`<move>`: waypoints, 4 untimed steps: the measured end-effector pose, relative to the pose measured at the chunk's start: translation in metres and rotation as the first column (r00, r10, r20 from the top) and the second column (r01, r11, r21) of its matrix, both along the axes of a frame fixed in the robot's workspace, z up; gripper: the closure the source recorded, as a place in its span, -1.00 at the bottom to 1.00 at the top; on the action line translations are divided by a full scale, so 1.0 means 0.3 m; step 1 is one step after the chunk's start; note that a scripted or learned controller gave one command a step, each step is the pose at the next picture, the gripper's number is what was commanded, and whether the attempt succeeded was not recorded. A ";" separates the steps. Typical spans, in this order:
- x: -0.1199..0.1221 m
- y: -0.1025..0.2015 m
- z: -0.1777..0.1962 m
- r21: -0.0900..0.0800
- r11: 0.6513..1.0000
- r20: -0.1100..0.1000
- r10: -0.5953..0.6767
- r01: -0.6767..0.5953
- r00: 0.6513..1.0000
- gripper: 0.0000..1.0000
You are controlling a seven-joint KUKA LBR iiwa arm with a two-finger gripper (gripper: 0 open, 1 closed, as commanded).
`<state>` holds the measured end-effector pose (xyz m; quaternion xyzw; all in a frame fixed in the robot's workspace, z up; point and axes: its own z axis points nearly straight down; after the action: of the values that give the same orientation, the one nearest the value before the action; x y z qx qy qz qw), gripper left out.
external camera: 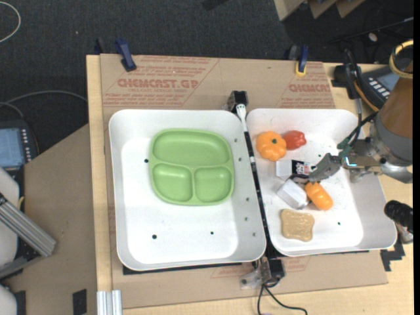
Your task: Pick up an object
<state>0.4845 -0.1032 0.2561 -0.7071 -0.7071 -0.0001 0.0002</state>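
Plywood, pale and printed with red lettering, formed the bench (197, 77) under both bins, with dark carpet beyond its far edge at the top of the frame.

Nearest the camera in the right shallow white plastic bin (348, 238) lay a tan, rough-textured slice of toy bread (297, 224), squarish with rounded corners, with bare white floor to its right and toward the near rim. Just above it sat a small white rectangular block (291, 193), tilted, and beside that a smooth orange carrot-shaped toy (319, 196). The two-finger gripper (323, 169) hung at the end of the grey arm (387, 153), which reached in from the right edge of the frame; its dark tip sat just above the carrot-shaped toy and next to a small white-and-black card-like packet (293, 168). Whether the jaws stood apart or together could not be told, and nothing could be seen between them.

Farther back rested a glossy round orange toy pumpkin (270, 145), touching a shiny red pepper-like toy (294, 138). These objects crowded the left half of the right bin.

The left shallow white plastic bin (131, 209) held a light green moulded plate with three compartments (192, 167), matte and rounded, set toward the far side, with open floor along the near rim. The two bins touched along the middle.
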 end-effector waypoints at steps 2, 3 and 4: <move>0.258 -0.113 -0.575 -0.004 1.000 0.008 0.000 0.000 1.000 -1.00; 0.008 -0.285 -0.316 0.000 1.000 -0.003 -0.006 0.006 1.000 -1.00; 0.169 -0.387 -0.572 0.009 1.000 -0.001 0.003 -0.003 1.000 -1.00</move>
<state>0.5352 -0.2192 0.0844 -0.7059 -0.7083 -0.0030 0.0035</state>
